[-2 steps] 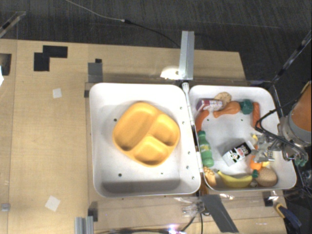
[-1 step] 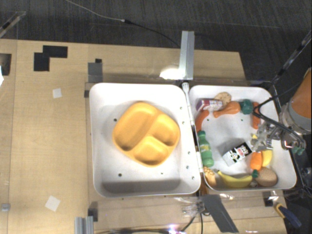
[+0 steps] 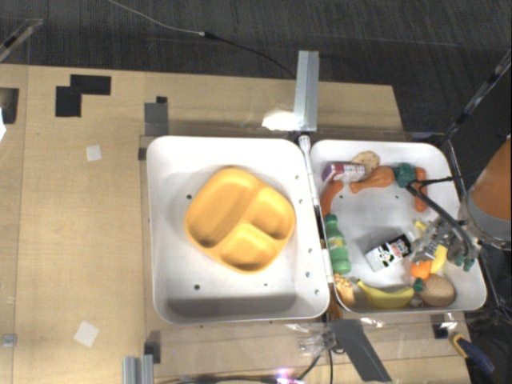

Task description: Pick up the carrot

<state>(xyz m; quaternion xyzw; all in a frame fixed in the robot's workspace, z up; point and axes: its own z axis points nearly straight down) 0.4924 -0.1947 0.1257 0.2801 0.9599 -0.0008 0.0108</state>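
The grey two-finger gripper (image 3: 438, 246) hangs low over the right white bin's (image 3: 376, 216) near right corner, presumably hunting among clutter; whether it is parted or closed, I cannot tell; the long orange carrot with green top (image 3: 382, 178) lies well apart along the bin's far edge, awaiting a reach; the yellow divided plate (image 3: 238, 218) sits in the left white bin (image 3: 164, 238).

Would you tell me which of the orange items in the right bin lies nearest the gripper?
The small orange piece at the bin's near right, between the banana and the gripper. The long carrot lies at the far side.
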